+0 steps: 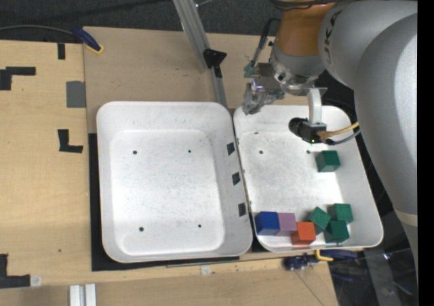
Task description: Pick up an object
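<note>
The right bin holds several small blocks. A green block lies alone near its right wall. Along the front wall sit a blue block, a lilac block, an orange block and three green blocks bunched together. My gripper hangs over the back left corner of the right bin, well away from all the blocks. I see nothing held at its tip.
The left bin stands beside the right one on the wooden bench. A slanted metal pole rises behind the bins. The big grey arm covers the right side. Black tape marks lie at the left.
</note>
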Controlling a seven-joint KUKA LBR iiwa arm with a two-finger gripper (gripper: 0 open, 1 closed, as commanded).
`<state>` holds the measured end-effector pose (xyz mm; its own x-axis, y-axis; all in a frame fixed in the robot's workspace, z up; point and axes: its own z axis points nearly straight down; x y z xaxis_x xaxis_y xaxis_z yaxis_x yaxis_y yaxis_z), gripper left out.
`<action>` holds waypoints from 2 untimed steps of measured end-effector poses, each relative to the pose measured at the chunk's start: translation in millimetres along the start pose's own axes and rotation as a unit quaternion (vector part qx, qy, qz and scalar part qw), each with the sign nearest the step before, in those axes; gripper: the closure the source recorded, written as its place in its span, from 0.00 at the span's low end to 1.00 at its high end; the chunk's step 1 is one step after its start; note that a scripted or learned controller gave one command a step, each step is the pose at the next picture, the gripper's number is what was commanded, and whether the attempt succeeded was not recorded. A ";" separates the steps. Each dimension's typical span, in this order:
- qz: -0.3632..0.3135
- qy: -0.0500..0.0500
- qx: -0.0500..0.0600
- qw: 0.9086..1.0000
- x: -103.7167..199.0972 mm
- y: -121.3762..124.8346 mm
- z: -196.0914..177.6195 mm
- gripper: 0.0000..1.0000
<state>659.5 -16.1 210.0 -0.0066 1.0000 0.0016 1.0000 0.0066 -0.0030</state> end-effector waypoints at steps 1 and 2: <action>0.000 0.000 -0.001 1.000 54.7 4.7 -4.3 1.00; 0.000 0.000 -0.001 1.000 100.9 0.3 -14.6 1.00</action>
